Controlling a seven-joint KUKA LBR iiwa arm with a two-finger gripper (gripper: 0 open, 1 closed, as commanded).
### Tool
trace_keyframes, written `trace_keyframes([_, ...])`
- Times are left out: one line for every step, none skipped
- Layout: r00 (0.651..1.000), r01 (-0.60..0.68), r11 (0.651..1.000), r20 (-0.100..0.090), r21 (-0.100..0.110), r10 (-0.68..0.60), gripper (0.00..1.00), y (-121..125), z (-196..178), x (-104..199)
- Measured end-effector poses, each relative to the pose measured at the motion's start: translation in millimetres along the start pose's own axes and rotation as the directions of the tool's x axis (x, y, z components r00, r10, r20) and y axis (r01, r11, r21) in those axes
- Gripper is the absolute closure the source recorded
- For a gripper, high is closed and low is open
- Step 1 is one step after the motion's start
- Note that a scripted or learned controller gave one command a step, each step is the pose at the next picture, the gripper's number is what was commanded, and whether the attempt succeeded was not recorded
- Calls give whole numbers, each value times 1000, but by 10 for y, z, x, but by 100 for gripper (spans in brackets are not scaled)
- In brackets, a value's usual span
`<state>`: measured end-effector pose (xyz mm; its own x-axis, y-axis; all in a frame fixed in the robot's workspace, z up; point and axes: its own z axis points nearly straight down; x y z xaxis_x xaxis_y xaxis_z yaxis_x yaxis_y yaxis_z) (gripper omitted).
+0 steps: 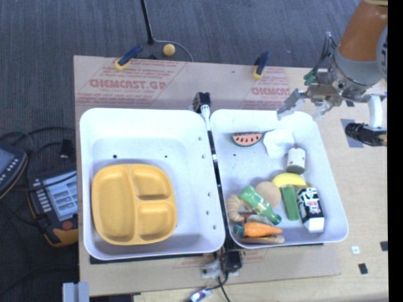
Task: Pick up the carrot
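The orange carrot point(261, 230) lies on its side at the front edge of the right bin point(327, 168), among other toy food. It touches a green bottle point(259, 205) just behind it. My gripper point(306, 107) hangs above the back right corner of that bin, far from the carrot. Its fingers are spread open with nothing between them.
Also in the right bin are a watermelon slice point(247, 139), a white cup point(277, 142), a small jar point(296, 159), a banana point(289, 180), a green stick point(290, 203) and a milk carton point(310, 209). The left bin point(126, 131) holds a yellow divided tray point(132, 202).
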<state>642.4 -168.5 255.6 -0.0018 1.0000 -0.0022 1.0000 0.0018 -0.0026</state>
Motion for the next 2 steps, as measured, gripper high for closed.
trace_keyframes([952, 306, 952, 0, -5, -306, 0, -876, 1626, 101])
trace_keyframes([953, 305, 952, 3, -7, -304, 100, -865, 1527, 96])
